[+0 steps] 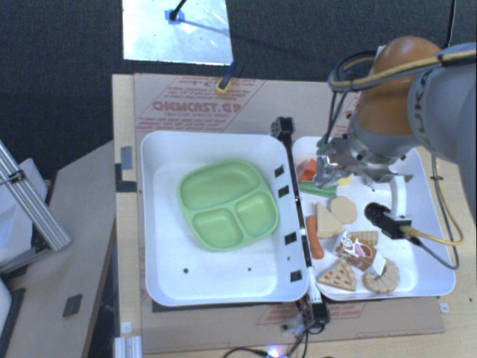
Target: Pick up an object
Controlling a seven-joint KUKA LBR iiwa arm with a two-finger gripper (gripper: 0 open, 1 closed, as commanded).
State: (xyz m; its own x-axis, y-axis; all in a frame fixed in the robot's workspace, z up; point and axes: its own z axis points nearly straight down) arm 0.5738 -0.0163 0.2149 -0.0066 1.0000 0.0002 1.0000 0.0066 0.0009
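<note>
Two white bins: the left bin (160,274) holds one glossy green three-compartment plate (227,203). The right bin (436,271) holds several toy foods: one triangular pizza slice (339,276), one round cracker (343,209), one orange carrot stick (314,236) lying near-to-far. The gripper (328,171) hovers at the bin's far-left corner; finger state cannot be told.

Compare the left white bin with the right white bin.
The left white bin holds one thing, a green plastic tray with three compartments; the right white bin holds many small toy foods, such as a pizza-slice wedge. The grey gripper is over the right bin, not the left. Both are shallow, white and square.
</note>
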